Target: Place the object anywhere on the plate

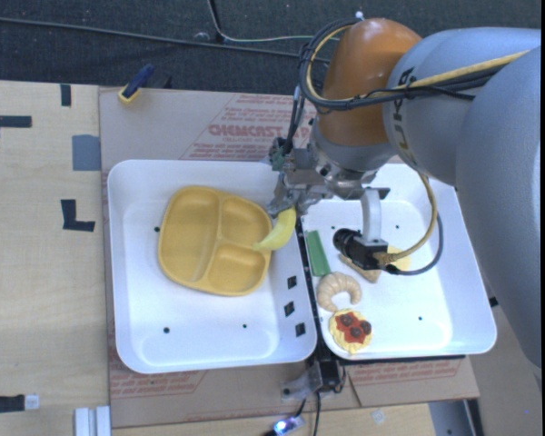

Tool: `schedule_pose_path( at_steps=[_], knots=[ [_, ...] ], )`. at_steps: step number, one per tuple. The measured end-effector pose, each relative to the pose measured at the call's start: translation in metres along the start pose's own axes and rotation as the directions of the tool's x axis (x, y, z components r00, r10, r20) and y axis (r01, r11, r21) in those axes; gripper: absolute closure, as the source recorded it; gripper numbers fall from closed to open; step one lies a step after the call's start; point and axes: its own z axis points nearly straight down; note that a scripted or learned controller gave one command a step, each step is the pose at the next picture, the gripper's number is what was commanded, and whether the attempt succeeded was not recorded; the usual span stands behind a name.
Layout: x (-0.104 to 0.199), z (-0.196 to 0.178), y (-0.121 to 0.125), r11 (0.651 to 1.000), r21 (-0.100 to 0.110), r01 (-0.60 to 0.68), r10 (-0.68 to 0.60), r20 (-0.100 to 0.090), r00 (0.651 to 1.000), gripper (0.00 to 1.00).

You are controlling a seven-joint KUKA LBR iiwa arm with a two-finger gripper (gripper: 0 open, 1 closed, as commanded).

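Arm: grey body with an orange section above the wrist, reaching in from the right and hanging over the far end of the seam between the two bins.
End effector [289,209]: pointing down at the far right edge of the plate, pinching the yellow banana between its fingers.
Banana [278,232]: small, curved, yellow; its upper end is in the end effector, its lower end hangs over the right rim of the plate, just left of the divide between the bins.
Plate [211,239]: yellow, with compartments, lying flat in the left bin toward its far right part.
Left bin [136,316]: white and shallow, holding the plate.
Right bin [454,307]: white and shallow, touching the left bin along one side.
Green piece [318,253]: narrow green bar in the right bin, close to its left wall.
Croissant [338,289]: pale tan, curved, just nearer than the green piece.
Pizza slice [350,330]: yellow with red and dark toppings, at the near left part of the right bin, beside the croissant.
Desk [36,271]: light wood, with cardboard under both bins.
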Motion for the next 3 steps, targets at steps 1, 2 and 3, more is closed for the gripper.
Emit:
schedule_pose_path(
  at_steps=[1, 2, 3],
  knots=[
    [0.053, 0.013, -0.020, 1.000, 0.001, 0.000, 0.000, 0.000, 1.000, 1.00],
    [0.112, 0.013, -0.046, 1.000, 0.001, 0.003, -0.003, -0.001, 1.000, 1.00],
    [0.133, 0.016, -0.059, 1.000, 0.000, -0.001, 0.001, 0.001, 1.000, 1.00]
  ],
)
